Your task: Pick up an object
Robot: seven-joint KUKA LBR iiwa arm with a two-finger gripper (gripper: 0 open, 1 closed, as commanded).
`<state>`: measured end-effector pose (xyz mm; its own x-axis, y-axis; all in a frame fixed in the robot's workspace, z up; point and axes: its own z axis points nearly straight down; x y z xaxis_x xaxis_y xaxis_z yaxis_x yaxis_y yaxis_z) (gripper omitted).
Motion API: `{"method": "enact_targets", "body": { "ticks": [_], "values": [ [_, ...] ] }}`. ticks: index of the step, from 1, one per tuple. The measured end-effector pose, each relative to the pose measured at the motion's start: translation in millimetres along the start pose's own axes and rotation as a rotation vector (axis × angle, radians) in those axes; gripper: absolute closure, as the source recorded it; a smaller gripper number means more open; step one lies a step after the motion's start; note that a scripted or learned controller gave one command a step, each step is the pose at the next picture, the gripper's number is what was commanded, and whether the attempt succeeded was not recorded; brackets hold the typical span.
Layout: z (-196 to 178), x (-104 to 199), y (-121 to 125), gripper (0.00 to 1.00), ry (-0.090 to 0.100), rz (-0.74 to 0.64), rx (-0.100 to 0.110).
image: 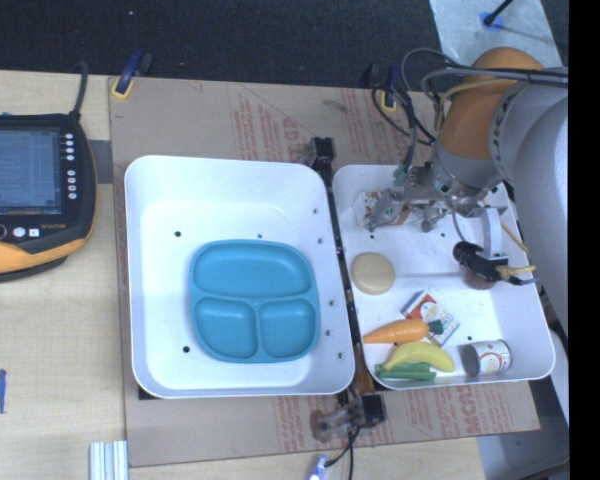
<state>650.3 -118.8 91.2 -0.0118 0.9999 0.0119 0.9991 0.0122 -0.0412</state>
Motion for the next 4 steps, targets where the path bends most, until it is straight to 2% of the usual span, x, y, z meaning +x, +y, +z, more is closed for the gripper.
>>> {"method": "enact_targets", "body": {
  "ticks": [1, 3, 4],
  "values": [
    [-0.2, 4.2, -0.6, 0.0, -0.009, 0.005, -0.002],
    [-0.2, 8.5, -0.7, 0.0, -0.015, 0.008, -0.002],
    [0.3, 5.8, -0.4, 0.0, -0.008, 0.006, -0.003]
  ]
}}
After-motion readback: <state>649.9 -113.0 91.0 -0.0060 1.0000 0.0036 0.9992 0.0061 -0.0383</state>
